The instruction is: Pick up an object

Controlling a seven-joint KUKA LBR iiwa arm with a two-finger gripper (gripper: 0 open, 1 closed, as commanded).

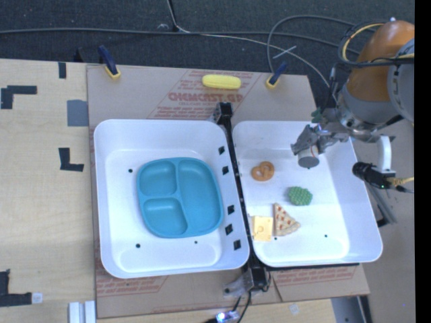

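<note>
Claw (pixel 308 152) hangs over the right bin's (pixel 357 241) upper part w/ nothing visibly between its fingers; can't tell if they're apart or closed. Looks like the approach step: next it'd need to pick a target, move above it and drop down. Right bin: 1 pretzel (pixel 262 171), 1 green ball (pixel 300 196), 1 pizza slice (pixel 283 220), 1 cheese (pixel 262 228); left bin (pixel 114 180): 1 blue tray (pixel 180 197).

**What the view cuts off or blurs**

The arm (pixel 384 66) runs out past the right edge, so its upper links are cut off. The gripper (pixel 308 150) is small and smeared (whether its fingers are apart cannot be told). The desk (pixel 40 180) is cut at the left and bottom edges. Print on the cardboard sheet (pixel 195 98) is too faint to read fully.
</note>
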